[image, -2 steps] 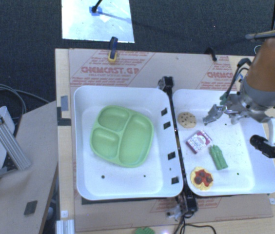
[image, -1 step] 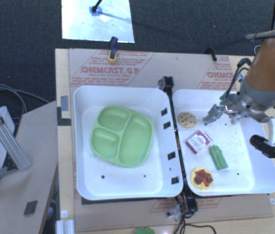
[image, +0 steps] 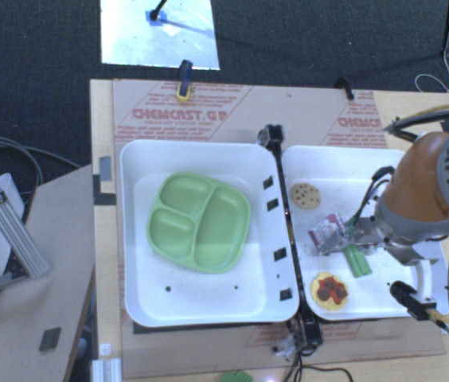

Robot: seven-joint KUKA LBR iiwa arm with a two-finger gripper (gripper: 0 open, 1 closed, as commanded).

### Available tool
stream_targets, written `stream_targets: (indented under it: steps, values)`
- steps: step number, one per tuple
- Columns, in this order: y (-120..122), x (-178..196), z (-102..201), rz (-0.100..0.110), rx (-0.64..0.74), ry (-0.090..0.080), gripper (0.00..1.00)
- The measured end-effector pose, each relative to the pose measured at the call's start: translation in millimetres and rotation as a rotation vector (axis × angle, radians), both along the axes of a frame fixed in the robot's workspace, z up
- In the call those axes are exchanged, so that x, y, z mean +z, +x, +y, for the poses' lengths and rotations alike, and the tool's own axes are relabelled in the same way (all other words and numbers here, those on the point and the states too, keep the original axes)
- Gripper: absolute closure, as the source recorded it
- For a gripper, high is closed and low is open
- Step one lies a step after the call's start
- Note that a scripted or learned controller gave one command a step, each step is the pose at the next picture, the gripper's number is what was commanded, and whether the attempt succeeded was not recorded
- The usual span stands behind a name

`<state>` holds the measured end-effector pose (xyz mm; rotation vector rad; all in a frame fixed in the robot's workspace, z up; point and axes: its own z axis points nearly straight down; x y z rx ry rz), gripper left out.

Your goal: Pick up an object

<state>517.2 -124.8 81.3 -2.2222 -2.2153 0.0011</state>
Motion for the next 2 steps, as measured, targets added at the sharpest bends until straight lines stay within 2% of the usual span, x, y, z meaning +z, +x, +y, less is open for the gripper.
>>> stream_targets:
  steps: [1,2]
  values:
    - [3,14,1,-0.007,0.004,-0.003,1.00]
    - [76,110,76,-0.019,0.017,-0.001,1.00]
